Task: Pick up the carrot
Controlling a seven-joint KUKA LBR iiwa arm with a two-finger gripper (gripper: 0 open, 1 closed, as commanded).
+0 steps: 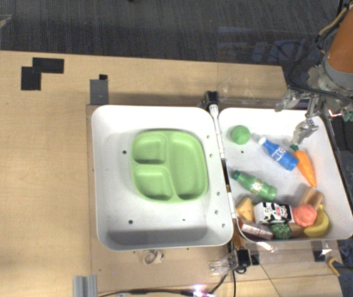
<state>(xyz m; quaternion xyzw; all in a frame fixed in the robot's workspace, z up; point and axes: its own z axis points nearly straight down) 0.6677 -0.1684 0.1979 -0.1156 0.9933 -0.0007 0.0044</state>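
The orange carrot [306,167] lies at a slant near the right wall of the right bin [344,184], its green-topped end pointing up and left. My gripper [301,135] hangs just above and to the left of that upper end, close to it, with nothing visibly held. A blue bottle [278,153] lies right beside the carrot's upper end on its left. The orange-banded arm [352,42] reaches in from the upper right.
The right bin also holds a green ball [240,134], a green bottle [255,184], and a crowded row along its front wall: a milk carton [272,212], a red fruit [306,215] and a banana [318,224]. A green divided tray [168,164] sits in the left bin [111,184].
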